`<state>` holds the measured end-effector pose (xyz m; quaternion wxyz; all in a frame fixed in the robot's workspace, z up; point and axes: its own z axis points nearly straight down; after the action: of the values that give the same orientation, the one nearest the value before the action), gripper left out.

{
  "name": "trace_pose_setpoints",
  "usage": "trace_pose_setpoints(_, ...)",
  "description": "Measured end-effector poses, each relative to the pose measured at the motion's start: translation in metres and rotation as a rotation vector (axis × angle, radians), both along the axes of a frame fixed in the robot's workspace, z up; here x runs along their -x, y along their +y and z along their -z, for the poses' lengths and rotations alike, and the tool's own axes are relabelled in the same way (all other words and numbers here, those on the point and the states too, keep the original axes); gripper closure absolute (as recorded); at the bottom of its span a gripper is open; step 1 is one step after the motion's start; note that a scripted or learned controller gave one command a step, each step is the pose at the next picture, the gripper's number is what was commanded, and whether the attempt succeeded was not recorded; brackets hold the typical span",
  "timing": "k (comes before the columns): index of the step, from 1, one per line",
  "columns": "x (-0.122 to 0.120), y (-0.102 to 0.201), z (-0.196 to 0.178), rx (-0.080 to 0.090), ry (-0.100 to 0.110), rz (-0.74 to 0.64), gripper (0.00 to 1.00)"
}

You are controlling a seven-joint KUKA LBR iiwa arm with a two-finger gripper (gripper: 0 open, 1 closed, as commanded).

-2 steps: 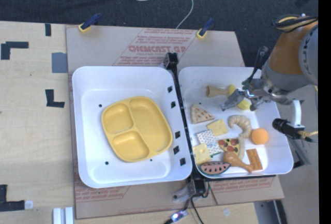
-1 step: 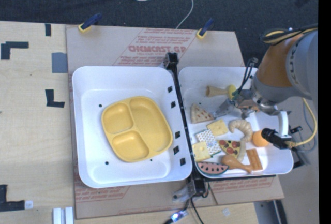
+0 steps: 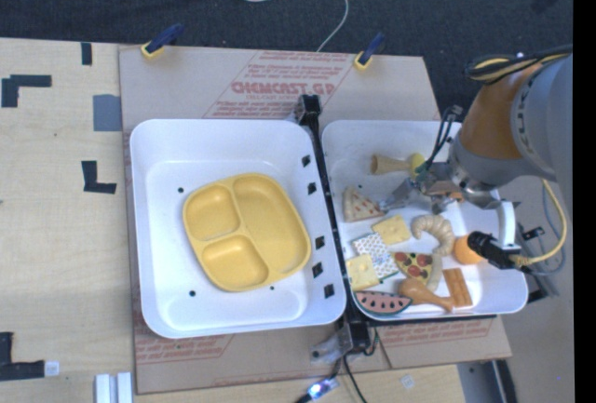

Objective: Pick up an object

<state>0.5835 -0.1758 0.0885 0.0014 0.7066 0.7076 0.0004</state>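
Watermelon slice (image 3: 383,302) lies nearest, at the near rim of the right bin (image 3: 503,303), with a drumstick (image 3: 428,293) just beside it and an orange block (image 3: 457,288) beyond that. Taking the pizza wedge (image 3: 359,205) as the mark: a yellow cracker (image 3: 392,230) sits just nearer the camera and to its right, a checkered piece (image 3: 371,248) and another yellow square (image 3: 361,272) nearer again, and a round piece with red and green spots (image 3: 413,262) to the right of those. A pale curled piece (image 3: 434,226) lies further right of the wedge. A tan mushroom-like piece (image 3: 389,164) lies behind it, toward the far wall.

Right of the wedge, at about its level, the gripper (image 3: 402,195) is down in the bin, its grey tip pointing at the wedge and close beside it. Whether the tip is spread or closed I cannot tell, and nothing is seen caught in it.

Left of the wedge, across the divider, the left bin (image 3: 158,206) holds a yellow tray (image 3: 245,230).

I judge this to be the approach step: no object is lifted. The wedge looks the likeliest target. The next move calls for settling squarely over it, closing, then rising straight up; the wedge is flat, so a shallow grasp may slip off.
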Motion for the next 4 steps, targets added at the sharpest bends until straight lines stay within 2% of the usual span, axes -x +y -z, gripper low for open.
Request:
trace_pose_setpoints(1,0.000,0.001,-0.009,0.001,-0.003,-0.001,1.00)
trace_pose_setpoints(3,-0.010,0.003,-0.133,0.000,-0.002,-0.001,1.00)
trace_pose_setpoints(4,-0.010,0.004,-0.136,-0.002,0.003,0.000,1.00)
